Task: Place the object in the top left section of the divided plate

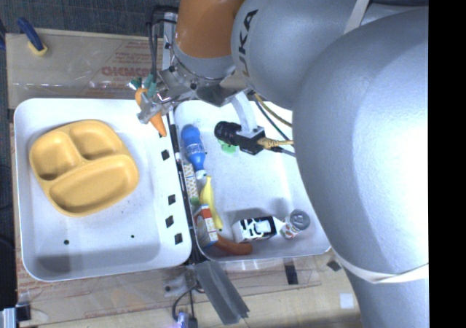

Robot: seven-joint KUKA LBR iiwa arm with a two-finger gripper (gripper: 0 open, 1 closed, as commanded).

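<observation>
The yellow divided plate lies in the left bin, with two small sections at its far side and one large section nearer the camera. My gripper hangs over the left bin's far right corner, up and to the right of the plate. It is shut on a small orange toy carrot; the carrot's orange tip sticks out below the fingers and its green top shows above them. The carrot is off the bin floor and well apart from the plate.
The right bin holds a blue bottle, a yellow banana, a brown sausage, a black-and-white item, a small can and a green piece. The arm's bulk covers the right side.
</observation>
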